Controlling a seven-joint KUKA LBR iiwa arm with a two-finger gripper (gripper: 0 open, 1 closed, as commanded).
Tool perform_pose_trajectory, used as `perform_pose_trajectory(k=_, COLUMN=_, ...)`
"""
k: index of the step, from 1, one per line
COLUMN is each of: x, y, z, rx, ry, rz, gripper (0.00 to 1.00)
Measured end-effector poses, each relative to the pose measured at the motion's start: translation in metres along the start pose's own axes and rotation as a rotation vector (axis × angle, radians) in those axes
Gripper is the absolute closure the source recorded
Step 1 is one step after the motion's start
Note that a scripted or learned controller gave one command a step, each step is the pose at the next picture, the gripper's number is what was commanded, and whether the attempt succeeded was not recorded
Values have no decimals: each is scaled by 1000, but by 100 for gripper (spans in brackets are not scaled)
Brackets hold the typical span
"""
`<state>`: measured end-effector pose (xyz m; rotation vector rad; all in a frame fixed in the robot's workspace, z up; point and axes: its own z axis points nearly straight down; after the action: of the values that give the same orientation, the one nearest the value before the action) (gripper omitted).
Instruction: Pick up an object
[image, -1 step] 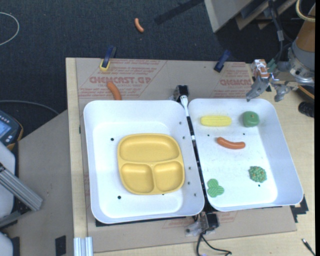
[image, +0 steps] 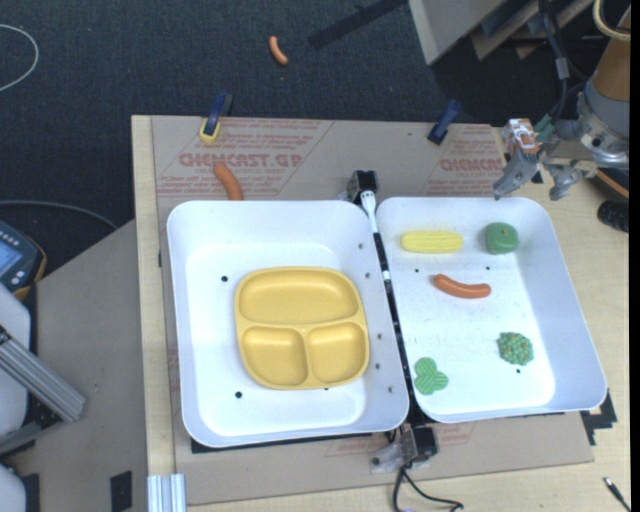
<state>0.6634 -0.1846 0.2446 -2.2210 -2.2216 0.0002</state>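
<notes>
The right bin (image: 560, 300) holds a yellow corn cob (image: 432, 241), a round green ball (image: 501, 238), an orange-red sausage (image: 461, 288), a green broccoli-like piece (image: 515, 348) and a green leafy piece (image: 431, 377). My gripper (image: 534, 182) hangs above the bench just beyond the right bin's far edge, up and to the right of the green ball. Its two fingers stand apart, open, with nothing between them.
The left bin (image: 200, 300) carries a yellow divided plate (image: 300, 327). A stray sausage (image: 229, 181) lies on the cardboard behind the left bin, and another (image: 278, 49) lies on the dark floor. Blue clamps (image: 214, 118) (image: 444, 122) grip the board's far edge.
</notes>
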Motion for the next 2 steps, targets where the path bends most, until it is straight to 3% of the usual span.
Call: perform_pose_trajectory(k=2, x=7, y=-8, z=107, rx=6, ry=2, rz=0, gripper=0)
